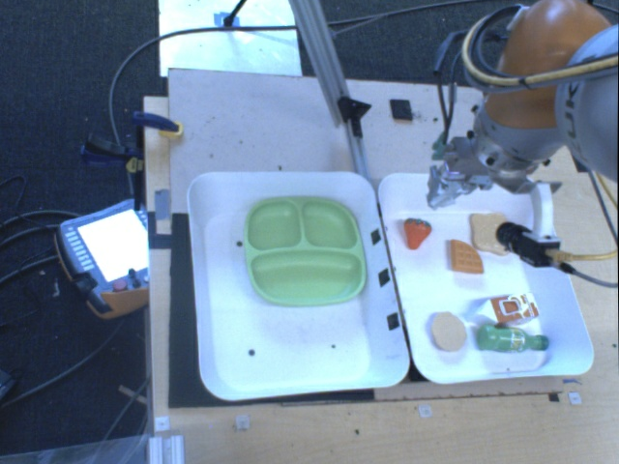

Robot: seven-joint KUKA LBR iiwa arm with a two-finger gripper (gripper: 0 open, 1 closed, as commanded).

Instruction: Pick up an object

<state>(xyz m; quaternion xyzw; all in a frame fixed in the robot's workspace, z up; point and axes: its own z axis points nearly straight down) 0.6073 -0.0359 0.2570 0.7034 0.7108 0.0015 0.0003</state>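
The right bin (416, 288) holds a red strawberry (417, 232), an orange cracker (465, 257), a tan bread slice (486, 232), a round beige cookie (449, 332), a green bottle (510, 339) and a small orange-and-white packet (514, 308). My gripper (444, 191) hangs over the bin's back edge, up and to the right of the strawberry. Nothing shows between its fingers. The bread slice lies partly behind the robot's fixture.
The left bin (222, 336) holds a green divided plate (305, 250). A slanted metal pole (324, 51) crosses the back of the bench. A small black square (400, 110) lies on the board behind the bins. A handheld pendant (104, 256) sits at the far left.
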